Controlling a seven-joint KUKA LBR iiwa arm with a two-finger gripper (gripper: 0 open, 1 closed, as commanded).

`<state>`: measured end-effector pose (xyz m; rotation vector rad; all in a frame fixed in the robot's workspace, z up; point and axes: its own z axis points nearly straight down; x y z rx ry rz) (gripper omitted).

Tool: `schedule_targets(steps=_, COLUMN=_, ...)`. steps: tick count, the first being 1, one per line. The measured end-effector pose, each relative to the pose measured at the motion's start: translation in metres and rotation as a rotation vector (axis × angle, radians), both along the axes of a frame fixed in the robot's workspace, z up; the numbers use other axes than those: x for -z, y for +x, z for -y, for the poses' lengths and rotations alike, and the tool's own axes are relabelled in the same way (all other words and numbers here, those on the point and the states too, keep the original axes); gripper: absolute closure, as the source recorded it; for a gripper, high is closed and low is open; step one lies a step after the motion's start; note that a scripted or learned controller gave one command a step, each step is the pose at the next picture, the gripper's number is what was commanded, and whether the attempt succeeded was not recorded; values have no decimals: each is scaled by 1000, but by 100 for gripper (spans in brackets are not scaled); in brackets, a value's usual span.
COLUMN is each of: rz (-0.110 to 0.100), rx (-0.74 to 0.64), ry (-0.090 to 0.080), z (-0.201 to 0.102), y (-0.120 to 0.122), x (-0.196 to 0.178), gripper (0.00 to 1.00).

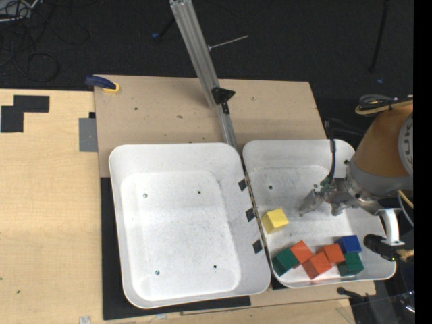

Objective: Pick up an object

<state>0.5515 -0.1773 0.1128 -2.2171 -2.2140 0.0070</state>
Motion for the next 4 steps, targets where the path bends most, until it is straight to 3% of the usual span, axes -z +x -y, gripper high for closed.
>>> schedule_targets(steps=1, rz=5, rx=6, ry=-1, z=2, y=1, x=-13, gripper=100)
schedule_targets(steps=4, rz=13, rx=-3, ry=-4, z=13, y=12, x=-169, gripper=100)
